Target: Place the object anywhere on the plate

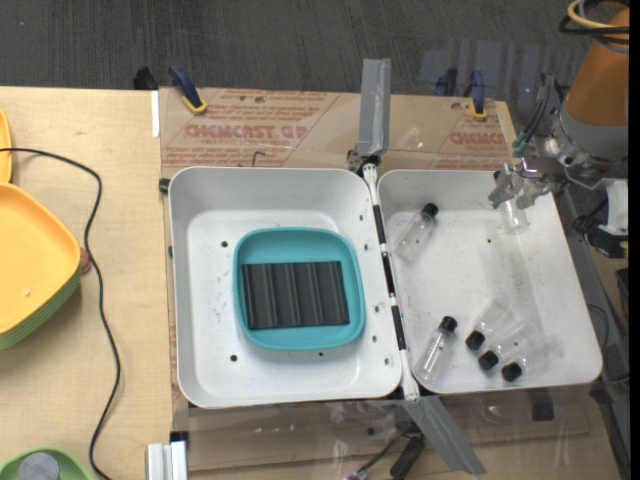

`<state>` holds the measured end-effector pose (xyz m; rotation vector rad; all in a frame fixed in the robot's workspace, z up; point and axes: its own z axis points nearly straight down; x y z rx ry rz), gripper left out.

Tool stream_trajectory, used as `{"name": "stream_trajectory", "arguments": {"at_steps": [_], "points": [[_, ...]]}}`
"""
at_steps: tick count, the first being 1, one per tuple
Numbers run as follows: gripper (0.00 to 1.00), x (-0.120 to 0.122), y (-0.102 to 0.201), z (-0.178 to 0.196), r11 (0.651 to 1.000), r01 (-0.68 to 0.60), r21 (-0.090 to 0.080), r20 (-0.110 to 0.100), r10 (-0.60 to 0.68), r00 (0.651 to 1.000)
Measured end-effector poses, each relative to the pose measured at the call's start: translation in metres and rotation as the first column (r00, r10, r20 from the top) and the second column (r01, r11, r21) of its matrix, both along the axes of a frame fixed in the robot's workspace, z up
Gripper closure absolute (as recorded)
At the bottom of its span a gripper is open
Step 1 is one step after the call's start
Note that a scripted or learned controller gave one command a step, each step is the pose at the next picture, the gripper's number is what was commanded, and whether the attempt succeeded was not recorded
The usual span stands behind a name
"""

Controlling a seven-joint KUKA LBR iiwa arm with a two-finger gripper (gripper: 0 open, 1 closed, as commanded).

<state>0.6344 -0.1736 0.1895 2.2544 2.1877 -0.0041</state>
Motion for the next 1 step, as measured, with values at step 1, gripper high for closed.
{"name": "stream_trajectory", "arguments": {"at_steps": [1], "points": [[0.00, 0.0001, 0.0000, 0.0002, 1.000, 0.000, 0.000, 0.000, 0.000, 1.000]]}}
